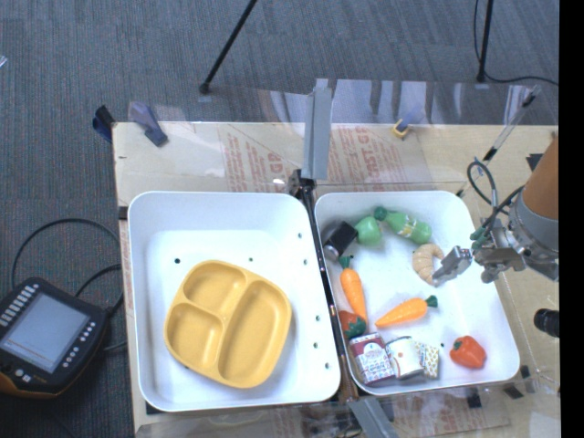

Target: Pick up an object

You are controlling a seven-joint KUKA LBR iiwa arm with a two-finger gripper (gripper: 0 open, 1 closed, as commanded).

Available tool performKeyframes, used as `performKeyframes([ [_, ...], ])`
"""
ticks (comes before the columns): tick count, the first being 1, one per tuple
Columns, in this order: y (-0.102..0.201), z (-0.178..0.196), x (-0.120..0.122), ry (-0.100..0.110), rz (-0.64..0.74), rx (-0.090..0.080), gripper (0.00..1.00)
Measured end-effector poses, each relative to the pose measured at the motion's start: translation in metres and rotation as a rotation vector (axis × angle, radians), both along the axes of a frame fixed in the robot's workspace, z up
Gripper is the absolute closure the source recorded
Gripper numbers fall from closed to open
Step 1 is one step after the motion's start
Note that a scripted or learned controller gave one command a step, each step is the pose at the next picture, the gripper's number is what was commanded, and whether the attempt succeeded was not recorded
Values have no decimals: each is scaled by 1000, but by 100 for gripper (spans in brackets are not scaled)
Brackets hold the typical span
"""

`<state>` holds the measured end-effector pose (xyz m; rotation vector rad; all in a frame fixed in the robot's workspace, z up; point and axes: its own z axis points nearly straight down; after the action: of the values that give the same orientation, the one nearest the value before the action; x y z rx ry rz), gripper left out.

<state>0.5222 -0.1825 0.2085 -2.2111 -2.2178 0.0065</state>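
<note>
claw (459,265): over right bin, near its right wall, beside the croissant; open or shut, cannot tell at this angle
arm (538,217): grey, reaching in from right edge, orange band at the top right
right bin (474,210): white, on right half of table, holds all the small objects
left bin (155,217): white, on left half of table, touching right bin along the middle
yellow plate (228,321): three compartments, lying in left bin, toward its front
croissant (425,261): pale toy pastry, mid-right of right bin, just beside claw, not seen gripped
green toy (392,225): curved, back of right bin
black object (338,238): back-left of right bin, near the dividing wall
carrot one (353,292): orange, left side of right bin, pointing front-back
carrot two (404,312): orange, centre of right bin, tilted
red pepper (467,351): front-right corner of right bin
red box (371,358): front edge of right bin, next to small packet (412,358)
strawberry (349,321): red, front-left of right bin, partly hidden
table (210,158): cardboard-coloured top, under both bins
tablet (41,331): on the floor, off table's left edge
</note>
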Motion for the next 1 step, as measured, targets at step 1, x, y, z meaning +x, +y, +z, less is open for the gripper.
performKeyframes([
  [1,-25,65,-46,-7,28,-3,0],
])
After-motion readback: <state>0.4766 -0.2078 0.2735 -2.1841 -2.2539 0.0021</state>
